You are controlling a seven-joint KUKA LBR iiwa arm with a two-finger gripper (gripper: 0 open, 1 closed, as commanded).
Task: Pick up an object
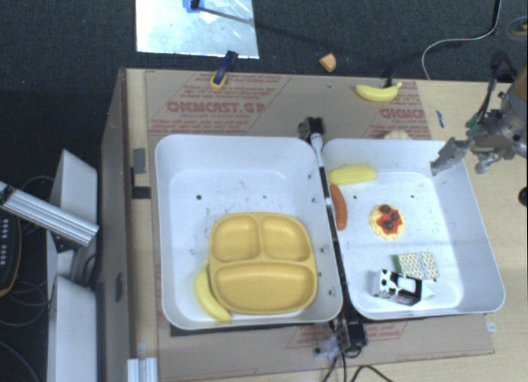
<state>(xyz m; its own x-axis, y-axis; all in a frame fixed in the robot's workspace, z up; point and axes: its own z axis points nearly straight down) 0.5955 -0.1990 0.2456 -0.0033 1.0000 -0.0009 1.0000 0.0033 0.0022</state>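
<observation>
Two shallow white bins are seen side by side on the brown surface (247, 96), which is printed with red lettering. The left bin (177, 166) is occupied by a yellow divided plate (262, 262) with three compartments, and a banana (208, 294) is laid against the plate's lower left edge, touching it.

In the right bin (470, 232), a pale yellow oblong piece (353, 175) is found near the upper left corner, close to the dividing wall. Just below it, an orange carrot-like stick (338, 205) is laid along that wall. A small round yellow item with red and dark toppings (388, 220) is placed near the middle of the bin. Toward the lower edge, a patterned green and white packet (417, 266) and a black and white box (398, 286) are set just beside each other, nearly touching.

Outside the bins, a second banana (378, 91) is seen on the surface beyond the right bin, and a small orange piece (328, 62) is lying on the dark floor.

The end effector (462, 154) is held over the upper right corner of the right bin, well apart from the items inside. Whether it is open or closed cannot be told, and nothing is seen gripped in it.
</observation>
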